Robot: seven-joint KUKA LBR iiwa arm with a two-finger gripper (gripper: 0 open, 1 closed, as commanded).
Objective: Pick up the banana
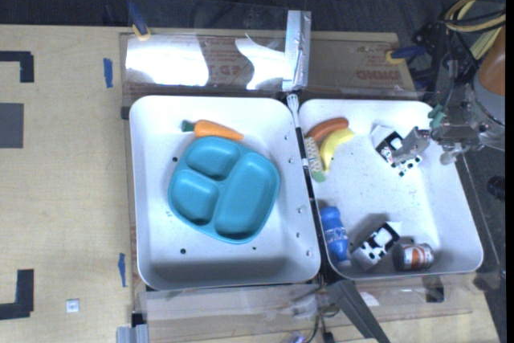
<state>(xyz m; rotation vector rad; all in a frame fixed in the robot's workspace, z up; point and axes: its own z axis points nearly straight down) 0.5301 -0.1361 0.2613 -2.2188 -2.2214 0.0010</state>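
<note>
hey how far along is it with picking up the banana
Nothing looks done yet: the banana lies in the right bin near its upper left corner, beside an orange-red item. In hand: the gripper is over the bin's upper right, by a black-and-white block. Left: reaching across, grasping, lifting.

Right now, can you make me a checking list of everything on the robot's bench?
Surface: two white bins side by side, left bin, right bin, on a wooden bench.
Job's things: banana in the right bin's upper left corner, beside an orange-red sausage-shaped toy.
Clutter: blue divided plate and carrot in the left bin; blue bottle, can, two black-and-white blocks in the right bin.
Grippers: gripper over the right bin's upper right, away from the banana.
Cables: yellow and black cables at upper right.
Surroundings: dark floor, tripod legs.
</note>
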